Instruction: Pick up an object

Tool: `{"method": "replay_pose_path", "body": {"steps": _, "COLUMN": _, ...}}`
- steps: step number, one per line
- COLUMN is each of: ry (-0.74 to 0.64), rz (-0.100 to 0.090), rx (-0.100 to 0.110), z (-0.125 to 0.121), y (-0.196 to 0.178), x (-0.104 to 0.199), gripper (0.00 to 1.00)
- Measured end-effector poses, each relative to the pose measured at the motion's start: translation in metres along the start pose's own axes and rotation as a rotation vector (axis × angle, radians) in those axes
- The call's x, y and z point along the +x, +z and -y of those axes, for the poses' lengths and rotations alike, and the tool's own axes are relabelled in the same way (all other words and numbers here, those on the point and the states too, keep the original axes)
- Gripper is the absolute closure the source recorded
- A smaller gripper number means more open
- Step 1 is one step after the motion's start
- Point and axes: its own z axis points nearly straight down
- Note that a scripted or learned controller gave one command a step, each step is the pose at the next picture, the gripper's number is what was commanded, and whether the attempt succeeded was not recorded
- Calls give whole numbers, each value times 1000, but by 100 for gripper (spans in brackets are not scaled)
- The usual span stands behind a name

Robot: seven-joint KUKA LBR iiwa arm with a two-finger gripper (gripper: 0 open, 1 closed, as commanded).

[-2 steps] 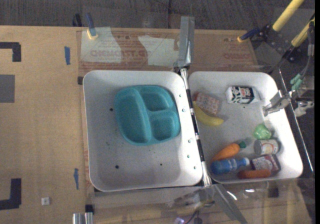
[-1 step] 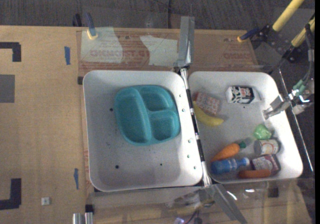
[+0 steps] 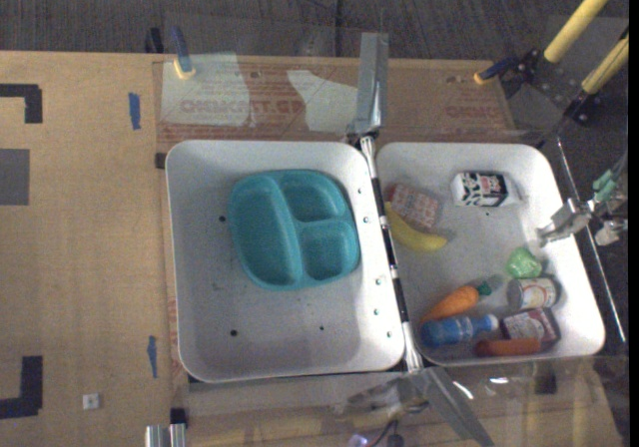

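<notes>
Leftward, teal divided tray [image 3: 295, 228] seen lying in left bin [image 3: 200, 335]. Right bin [image 3: 469, 235] loaded: snack packet [image 3: 413, 204] touching banana [image 3: 414, 235], milk carton [image 3: 480, 188] near far wall, carrot [image 3: 455, 301], blue bottle [image 3: 457, 329], can [image 3: 532, 292], green item [image 3: 523, 262]. Tool [image 3: 569, 223] seen at right bin's right rim; open or closed cannot be told.

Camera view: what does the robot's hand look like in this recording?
The hand is a small, pale grey metallic piece over the right rim of the right-hand shallow white plastic bin, with whitish and greenish parts behind it toward the picture's edge. It is too small and blurred to tell cables or markings.
</notes>
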Motion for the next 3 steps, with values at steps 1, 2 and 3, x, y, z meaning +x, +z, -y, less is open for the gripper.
{"method": "replay_pose_path", "body": {"steps": 1, "ry": 4, "rz": 1, "rx": -1, "z": -45, "y": 74, "x": 54, "gripper": 0}}
{"method": "replay_pose_path", "body": {"steps": 2, "ry": 23, "rz": -1, "rx": 0, "z": 1, "y": 83, "x": -28, "gripper": 0}}
{"method": "replay_pose_path", "body": {"steps": 3, "ry": -18, "rz": 2, "rx": -3, "z": -30, "y": -7, "x": 4, "gripper": 0}}
